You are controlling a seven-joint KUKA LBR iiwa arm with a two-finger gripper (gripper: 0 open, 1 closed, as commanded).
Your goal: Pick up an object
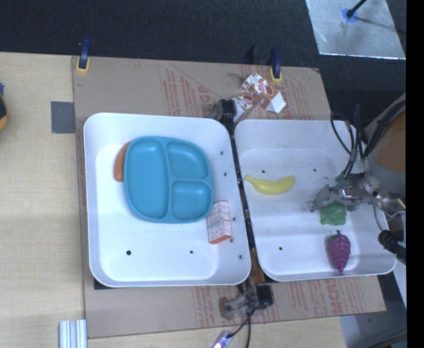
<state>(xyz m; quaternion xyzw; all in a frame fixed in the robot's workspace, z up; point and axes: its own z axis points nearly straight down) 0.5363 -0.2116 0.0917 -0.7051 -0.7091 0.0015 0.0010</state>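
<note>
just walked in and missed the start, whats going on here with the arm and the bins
A robot arm reaches in from the right, and its pincer is down in the right bin, right at a small green object. Whether it has a grip on it can't be told. A yellow banana and a purple grape bunch lie in the same bin. The left bin has a blue divided plate, an orange item tucked at its edge, and a small packet.

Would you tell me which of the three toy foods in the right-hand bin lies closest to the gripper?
The green toy, directly under the gripper. The purple grapes lie further toward the bin's near edge, and the yellow banana lies well to its left.
</note>
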